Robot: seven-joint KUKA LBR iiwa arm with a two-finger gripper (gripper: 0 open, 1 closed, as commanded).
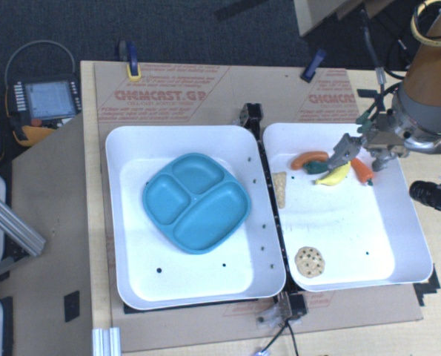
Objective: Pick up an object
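Nearest me in the right bin [398, 265] I see a round cookie [309, 261] lying flat by the front left corner, alone and well apart from the other pieces. In the left bin [124, 199] a blue divided plate [196, 201] sits about in the middle, turned at a slant. Along the right bin's left wall lies a pale cracker strip [279, 189]. Farther back in that bin the toy food bunches together: a yellow banana [334, 175] with a dark green piece [316, 168] touching it, an orange sausage-shaped piece [309, 159] just behind them, and an orange carrot [362, 170] to the right. The gripper [353, 148] hangs over this cluster, just above the banana; I cannot tell how its tips are set, and I see nothing lifted.
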